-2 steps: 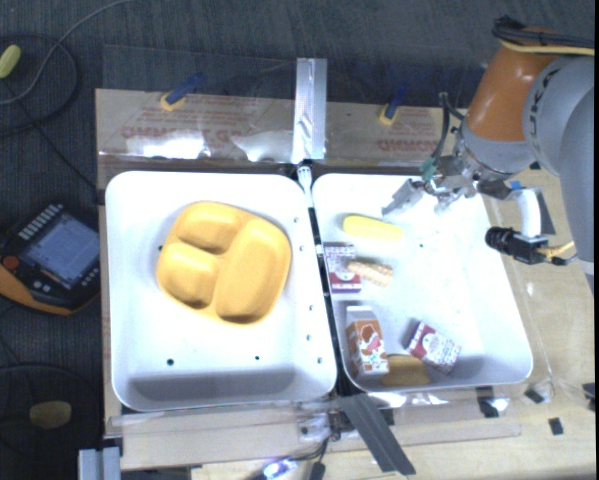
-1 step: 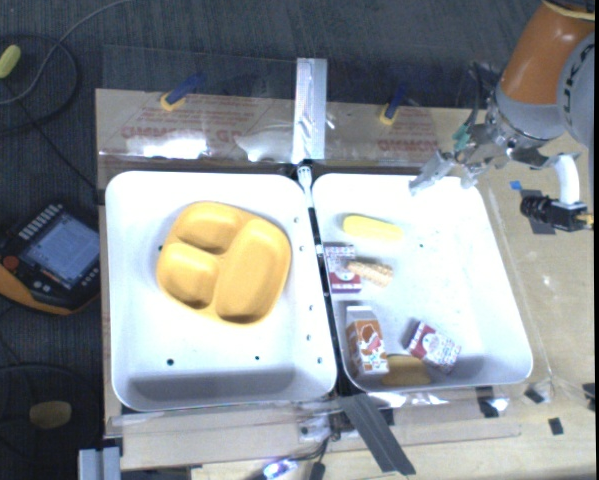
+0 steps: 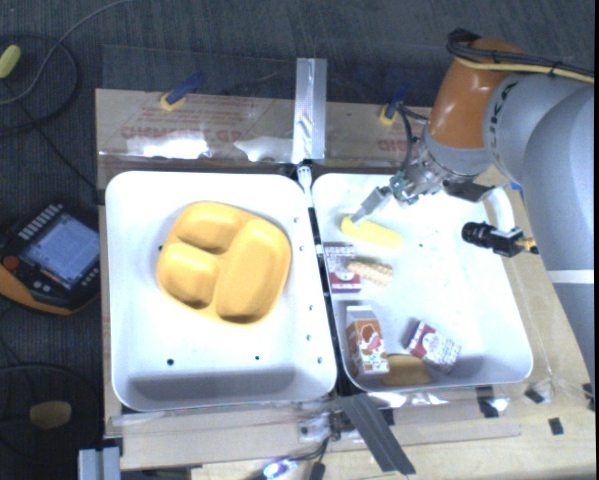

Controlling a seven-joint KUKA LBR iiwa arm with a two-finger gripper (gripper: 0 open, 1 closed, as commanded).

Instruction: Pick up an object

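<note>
My gripper (image 3: 369,206) hangs over the back left part of the right bin (image 3: 479,298), its tip just above a yellow banana-shaped piece (image 3: 373,233). Nothing can be seen in its hold. In front of the banana lie a small red and white carton (image 3: 341,269) and a tan roll (image 3: 372,270). Near the bin's front edge sit a red carton (image 3: 365,341), a second red and white carton (image 3: 433,345) and a brown item (image 3: 407,371). A large yellow divided plate (image 3: 222,260) lies upside down in the left bin (image 3: 139,358).
The grey arm with its orange band (image 3: 464,103) crosses the right bin's back right corner. A black fitting (image 3: 489,234) juts over that bin's right side. A metal divider (image 3: 310,118) stands behind the bins. On the floor to the left lies a control pendant (image 3: 49,256).
</note>
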